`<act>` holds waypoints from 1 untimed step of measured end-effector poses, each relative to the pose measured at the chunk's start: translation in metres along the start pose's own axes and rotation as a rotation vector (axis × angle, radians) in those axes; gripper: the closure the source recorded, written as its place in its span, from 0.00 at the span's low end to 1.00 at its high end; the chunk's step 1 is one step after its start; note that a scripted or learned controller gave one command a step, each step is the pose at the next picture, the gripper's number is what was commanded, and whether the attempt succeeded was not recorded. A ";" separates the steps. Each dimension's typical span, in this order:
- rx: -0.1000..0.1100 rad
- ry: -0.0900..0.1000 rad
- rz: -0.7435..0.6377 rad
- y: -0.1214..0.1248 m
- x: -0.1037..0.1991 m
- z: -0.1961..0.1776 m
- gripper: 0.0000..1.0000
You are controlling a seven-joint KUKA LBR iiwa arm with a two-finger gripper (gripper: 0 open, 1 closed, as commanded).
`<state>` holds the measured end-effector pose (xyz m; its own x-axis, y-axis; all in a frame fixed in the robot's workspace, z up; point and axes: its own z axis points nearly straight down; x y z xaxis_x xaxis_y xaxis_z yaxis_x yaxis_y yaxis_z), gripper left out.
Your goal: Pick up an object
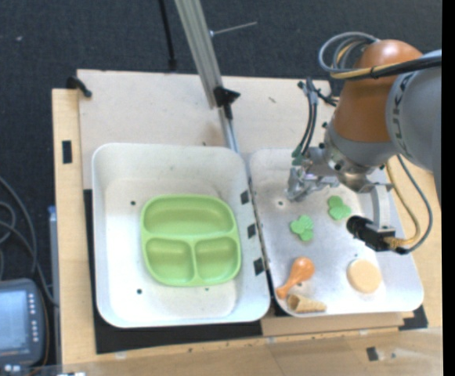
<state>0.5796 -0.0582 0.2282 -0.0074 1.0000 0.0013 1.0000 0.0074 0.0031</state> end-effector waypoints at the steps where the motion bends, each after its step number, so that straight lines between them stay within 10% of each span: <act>1: 0.000 0.001 -0.002 0.017 0.060 -0.009 1.00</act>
<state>0.5957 0.0015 0.2374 -0.0090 1.0000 0.0020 1.0000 0.0090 0.0028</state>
